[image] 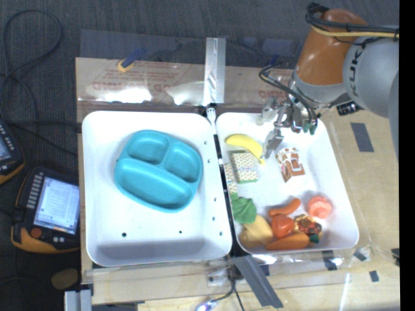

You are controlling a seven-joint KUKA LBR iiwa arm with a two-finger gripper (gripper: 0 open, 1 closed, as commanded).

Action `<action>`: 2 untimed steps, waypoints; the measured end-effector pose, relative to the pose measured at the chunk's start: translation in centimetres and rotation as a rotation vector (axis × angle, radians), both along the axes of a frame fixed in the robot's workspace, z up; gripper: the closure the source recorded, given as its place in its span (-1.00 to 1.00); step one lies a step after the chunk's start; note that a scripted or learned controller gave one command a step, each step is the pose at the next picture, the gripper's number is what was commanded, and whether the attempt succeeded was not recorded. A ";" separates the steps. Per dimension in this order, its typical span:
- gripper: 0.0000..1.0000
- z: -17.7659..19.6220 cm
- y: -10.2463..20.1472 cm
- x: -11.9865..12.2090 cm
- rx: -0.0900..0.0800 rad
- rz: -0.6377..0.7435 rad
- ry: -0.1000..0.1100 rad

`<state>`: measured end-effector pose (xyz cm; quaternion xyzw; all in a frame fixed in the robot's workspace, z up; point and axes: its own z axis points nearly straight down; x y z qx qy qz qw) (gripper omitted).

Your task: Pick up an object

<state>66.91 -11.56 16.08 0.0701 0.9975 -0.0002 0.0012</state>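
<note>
On the left we see a white bin [97, 238] with a blue divided plate [159, 169] lying in it. In the right bin [340, 173] we find a banana [243, 144], a patterned packet [244, 167], a red-and-white box [290, 163] and a heap of toy food [285, 224] along the near wall. Our gripper [277, 138] hangs over the far end, just right of the banana, fingers spread, pinching nothing.

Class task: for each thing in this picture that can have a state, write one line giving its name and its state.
Two-finger metal pincer: open, holding nothing, above the right bin.
Blue plastic divided tray: upright, compartments bare, in the left white bin.
Yellow toy banana: lying flat, free, beside the pincer.
Red-and-white printed packet: lying flat, untouched.
Right white bin: holds the toy food.
</note>
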 end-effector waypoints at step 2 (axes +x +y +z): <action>-1.00 -6.3 -0.1 -7.3 0.006 -0.653 -0.028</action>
